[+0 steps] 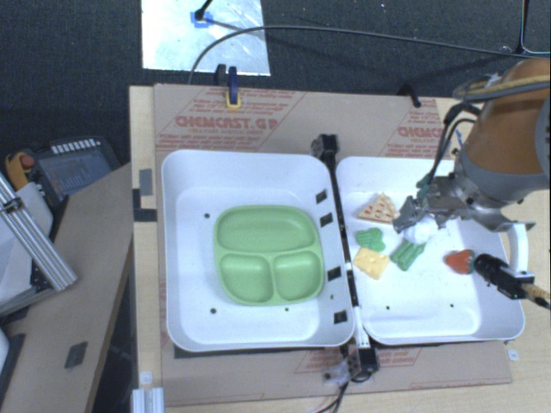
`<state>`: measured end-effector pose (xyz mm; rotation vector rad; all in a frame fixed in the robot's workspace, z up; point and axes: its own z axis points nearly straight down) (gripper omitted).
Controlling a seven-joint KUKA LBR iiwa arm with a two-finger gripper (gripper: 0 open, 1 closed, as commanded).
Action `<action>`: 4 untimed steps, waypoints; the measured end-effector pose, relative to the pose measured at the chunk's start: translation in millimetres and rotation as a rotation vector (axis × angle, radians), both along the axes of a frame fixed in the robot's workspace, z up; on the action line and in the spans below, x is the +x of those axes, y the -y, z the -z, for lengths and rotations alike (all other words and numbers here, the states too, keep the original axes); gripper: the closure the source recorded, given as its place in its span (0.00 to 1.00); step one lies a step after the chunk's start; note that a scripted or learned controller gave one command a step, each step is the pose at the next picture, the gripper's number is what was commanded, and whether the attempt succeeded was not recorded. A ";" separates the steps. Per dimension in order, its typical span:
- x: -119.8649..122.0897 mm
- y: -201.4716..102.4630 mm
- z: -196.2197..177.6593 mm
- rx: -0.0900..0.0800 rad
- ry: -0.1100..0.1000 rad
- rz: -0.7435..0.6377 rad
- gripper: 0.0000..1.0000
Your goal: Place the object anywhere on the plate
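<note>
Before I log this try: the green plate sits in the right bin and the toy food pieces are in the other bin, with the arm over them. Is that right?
Not quite. The camera view shows the green plate in the left bin, not the right. The rest holds: the toy food pieces lie in the other bin, with the gripper over them.

Red print "CHEMCAST GP" on brown protective sheet [258,114] under bins, upside down, repeated at upper right and partly along lower edge. Nothing else legible.
</note>
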<state>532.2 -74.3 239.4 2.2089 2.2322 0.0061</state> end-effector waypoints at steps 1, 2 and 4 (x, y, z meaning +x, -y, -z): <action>30.6 -48.7 -5.9 -0.001 0.001 0.001 1.00; 48.1 -96.2 7.7 -0.001 -0.001 0.001 1.00; 83.3 -199.3 4.7 0.000 0.000 0.003 1.00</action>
